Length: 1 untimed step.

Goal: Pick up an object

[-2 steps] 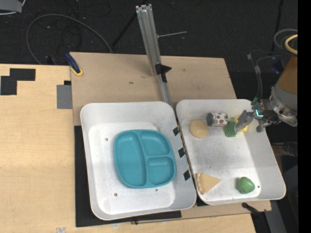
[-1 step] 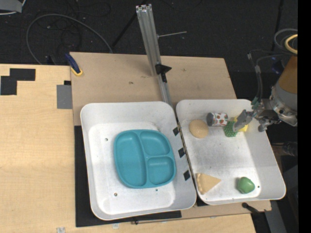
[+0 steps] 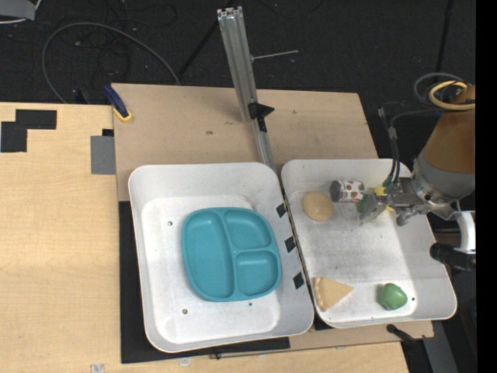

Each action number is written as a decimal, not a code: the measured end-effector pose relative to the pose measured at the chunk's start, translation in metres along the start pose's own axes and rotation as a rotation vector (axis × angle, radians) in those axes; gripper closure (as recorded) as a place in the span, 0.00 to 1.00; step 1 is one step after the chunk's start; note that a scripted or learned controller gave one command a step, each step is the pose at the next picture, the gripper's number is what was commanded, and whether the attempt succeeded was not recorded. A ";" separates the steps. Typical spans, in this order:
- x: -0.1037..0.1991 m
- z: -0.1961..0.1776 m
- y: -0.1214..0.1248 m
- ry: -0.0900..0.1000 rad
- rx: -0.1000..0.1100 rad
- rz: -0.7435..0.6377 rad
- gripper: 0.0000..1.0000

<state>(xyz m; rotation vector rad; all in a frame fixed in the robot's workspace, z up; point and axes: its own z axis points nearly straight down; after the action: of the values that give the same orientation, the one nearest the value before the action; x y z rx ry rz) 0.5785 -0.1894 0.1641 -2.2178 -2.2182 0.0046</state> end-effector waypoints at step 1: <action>-0.001 0.042 0.002 -0.001 -0.002 0.000 0.00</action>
<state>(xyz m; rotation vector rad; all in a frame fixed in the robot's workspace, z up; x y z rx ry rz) 0.5804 -0.1903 0.1218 -2.2193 -2.2188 0.0035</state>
